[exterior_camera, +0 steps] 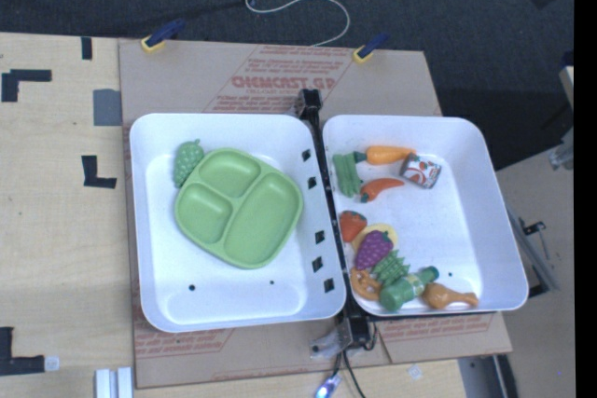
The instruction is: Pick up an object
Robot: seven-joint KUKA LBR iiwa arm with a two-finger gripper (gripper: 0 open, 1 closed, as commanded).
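The right bin [471, 228] holds several toy foods along its left side. An orange carrot [388, 154] lies at the top, with a small red and white can [420, 171] beside it. Below them are a green pod [346, 173] and an orange-red pepper [381, 188]. Lower down sit a red tomato [352, 225], a purple grape bunch [371, 249], a green vegetable [403, 288] and an orange gourd [448, 297]. In the left bin [154, 228] a green divided plate [239, 207] lies flat, with a green grape bunch [187, 160] touching its upper left.
Both bins rest on a cardboard sheet [280, 79] held by blue and yellow clamps [164, 34]. A white cable [298, 6] loops across the dark floor behind. Black clips run along the seam [322, 200] between the bins.
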